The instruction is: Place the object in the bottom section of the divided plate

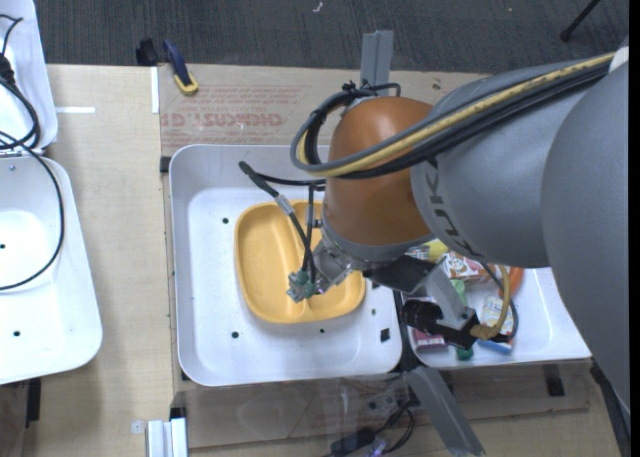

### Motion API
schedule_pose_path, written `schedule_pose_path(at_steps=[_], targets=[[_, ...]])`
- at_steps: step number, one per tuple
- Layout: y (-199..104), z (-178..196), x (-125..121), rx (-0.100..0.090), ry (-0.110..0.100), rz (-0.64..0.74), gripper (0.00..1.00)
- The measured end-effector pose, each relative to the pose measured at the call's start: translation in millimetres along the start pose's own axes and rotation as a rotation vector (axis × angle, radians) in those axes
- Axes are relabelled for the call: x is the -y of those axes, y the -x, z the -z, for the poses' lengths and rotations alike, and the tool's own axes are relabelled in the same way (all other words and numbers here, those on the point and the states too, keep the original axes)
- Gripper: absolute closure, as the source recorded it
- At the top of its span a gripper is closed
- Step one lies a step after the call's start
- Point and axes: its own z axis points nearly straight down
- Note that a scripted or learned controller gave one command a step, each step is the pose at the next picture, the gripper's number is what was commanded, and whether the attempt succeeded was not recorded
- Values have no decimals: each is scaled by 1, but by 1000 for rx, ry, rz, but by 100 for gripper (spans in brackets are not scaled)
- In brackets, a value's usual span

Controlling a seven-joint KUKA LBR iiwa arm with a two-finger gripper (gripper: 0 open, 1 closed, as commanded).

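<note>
1. On the far left sits a white plastic tray (40, 275) with a thin black cable (45, 200) looped over it.
2. Next comes a shallow white bin (200, 275) on the brown bench.
3. Inside this bin lies a yellow plastic divided plate (262, 255). A ridge runs across it, and part of the plate is hidden under the arm.
4. The robot's gripper (303, 285) hangs low over the lower right part of the yellow plate. It is small and partly hidden, so I cannot tell how wide it is or if it has hold of anything.
5. The big grey arm with the orange band (375, 180) covers the middle and reaches in from the right.
6. On the right, the second white bin (560, 335) holds a pile of small colourful things (470, 300), partly under the arm. Which one is the task's object, I cannot tell.
</note>
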Motion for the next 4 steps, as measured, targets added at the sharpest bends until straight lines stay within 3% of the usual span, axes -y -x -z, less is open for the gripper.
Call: schedule_pose_path(at_steps=[1,2,3,4], targets=[[6,-52,6,-1,-1,255,100],[91,-5,48,2,3,141,100],[73,68,59,1,3,18,100],[19,7,2,0,1,267,100]])
